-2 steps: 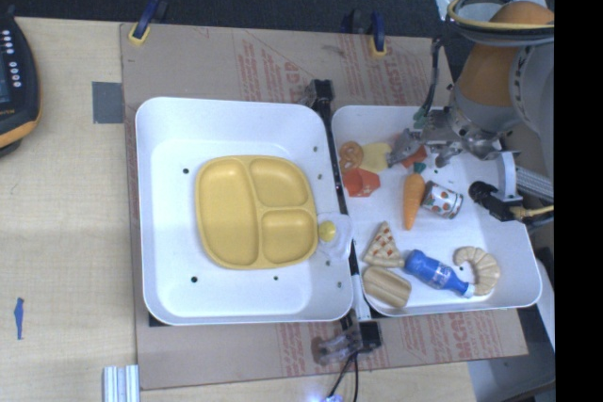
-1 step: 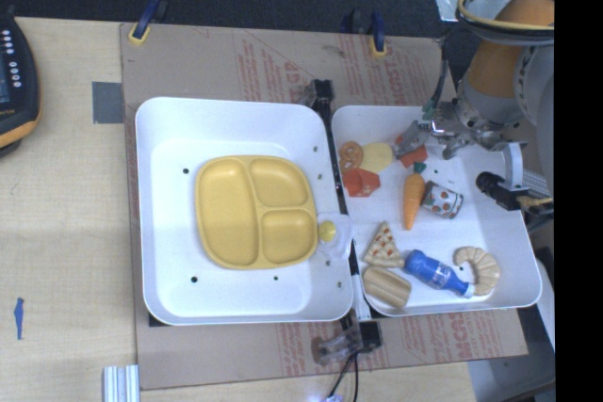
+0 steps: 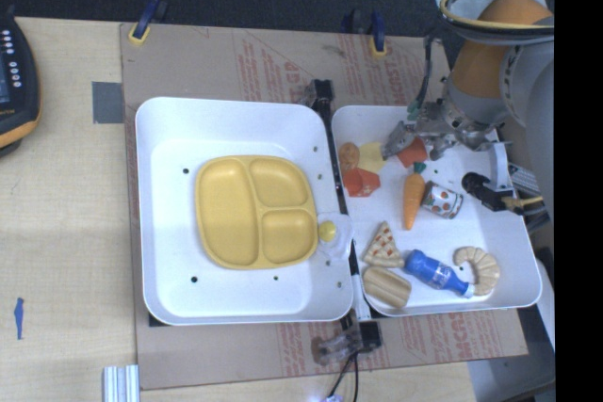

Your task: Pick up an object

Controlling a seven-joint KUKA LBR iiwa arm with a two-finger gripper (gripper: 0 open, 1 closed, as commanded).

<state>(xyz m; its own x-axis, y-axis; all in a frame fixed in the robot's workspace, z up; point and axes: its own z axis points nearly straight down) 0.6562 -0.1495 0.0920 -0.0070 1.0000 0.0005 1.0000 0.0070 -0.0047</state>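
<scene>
— Where are you?

— My arm [image 3: 490,61] is over the right bin [image 3: 528,282], claw [image 3: 415,144] low near the back, by the carrot [image 3: 413,199]. Gripped? I cannot tell.

— Next?

— Judging it a reach: settle squarely on one toy, close, lift.

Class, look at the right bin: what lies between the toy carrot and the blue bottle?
In the camera view, the stretch between the carrot and the blue bottle is bare white bin floor.

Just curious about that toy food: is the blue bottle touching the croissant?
Touching. The camera view shows the blue bottle's cap end lying against the croissant, with no white bin floor visible between them.
</scene>
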